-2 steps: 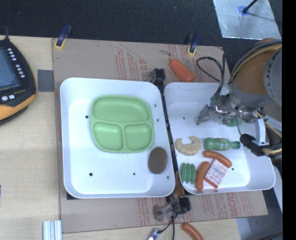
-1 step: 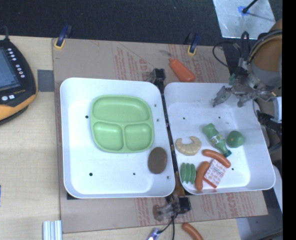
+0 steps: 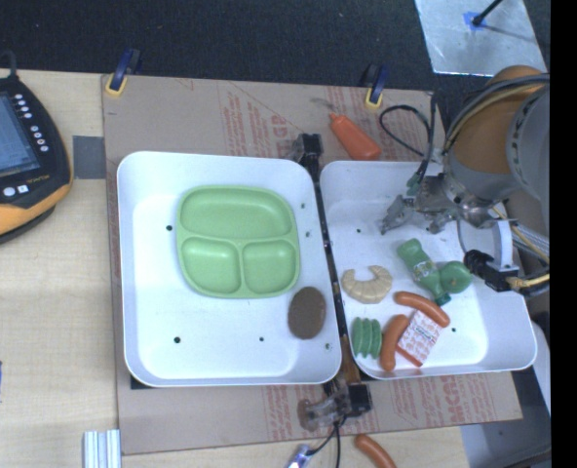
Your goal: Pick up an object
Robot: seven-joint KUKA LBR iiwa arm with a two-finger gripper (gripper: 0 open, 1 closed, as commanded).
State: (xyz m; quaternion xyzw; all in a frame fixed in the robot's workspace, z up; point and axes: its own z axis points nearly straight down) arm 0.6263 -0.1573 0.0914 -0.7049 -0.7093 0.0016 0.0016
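Nearest the lens, two white bins: the left bin (image 3: 142, 261) carries a green divided plate (image 3: 238, 239) and a brown disc (image 3: 307, 312). Right of that plate, the right bin (image 3: 503, 344) contains sausages (image 3: 421, 309) and green toys (image 3: 435, 273). Above those toys, the gripper (image 3: 417, 213) hovers, fingers spread and holding nothing.

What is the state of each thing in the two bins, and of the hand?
hand: over the right bin, nothing between its fingers
green divided plate: flat, upright, in the left bin
brown patty: flat, beside the plate
green bottle: on its side
sausages: lying flat
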